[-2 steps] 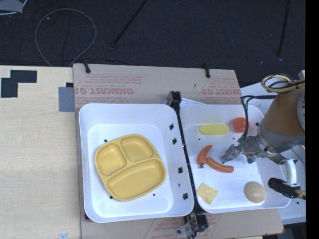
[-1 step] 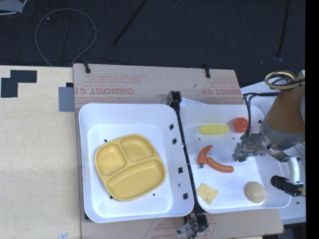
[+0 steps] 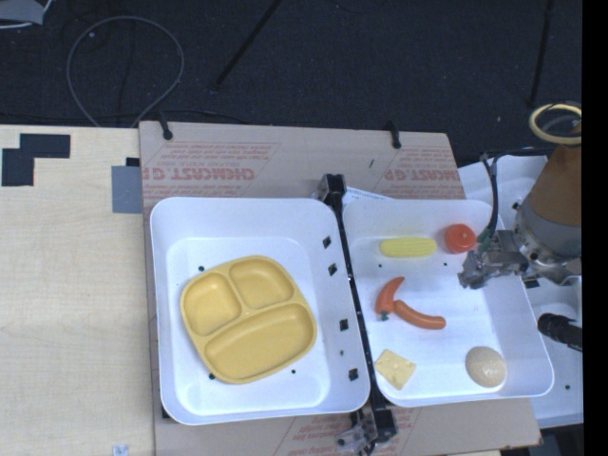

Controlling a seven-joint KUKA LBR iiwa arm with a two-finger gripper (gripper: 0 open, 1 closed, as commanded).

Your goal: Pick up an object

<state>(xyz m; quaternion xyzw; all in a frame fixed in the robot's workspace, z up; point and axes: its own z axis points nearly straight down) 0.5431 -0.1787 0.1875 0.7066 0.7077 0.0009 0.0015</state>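
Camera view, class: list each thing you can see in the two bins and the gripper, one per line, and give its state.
yellow divided tray: flat in left bin
yellow corn: lying in right bin
red tomato: beside corn
red sausages: lying, touching
cheese wedge: lying flat
beige egg: resting near corner
gripper: above right bin, holding nothing

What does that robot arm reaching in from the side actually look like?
The arm shows as a thick rounded body with an orange band shading to grey lower down. A yellowish ring sits at its top. Black cables run beside it. The gripper is a small cluster of dark grey metal parts.
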